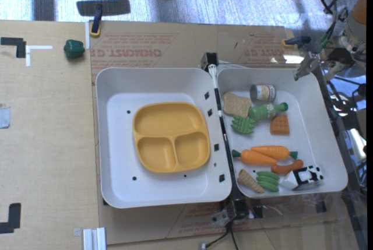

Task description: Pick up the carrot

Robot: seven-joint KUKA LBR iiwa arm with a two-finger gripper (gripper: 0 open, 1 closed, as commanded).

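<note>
The carrot [266, 154] lies on its side in the right bin [326, 126], orange with a green leafy end pointing left, a little below the bin's middle. My gripper [316, 66] hangs over the bin's far right corner, well above and behind the carrot. Its two fingers stand apart with nothing between them. The arm's orange band [358, 10] is at the top right edge.
Around the carrot lie a sausage [285, 167], green pods [267, 180], a cone [249, 181], a waffle [280, 125], a green bottle [269, 110], a can [263, 92], bread [236, 104] and a black-and-white toy [308, 176]. The left bin [111, 144] holds a yellow divided plate [172, 137].
</note>
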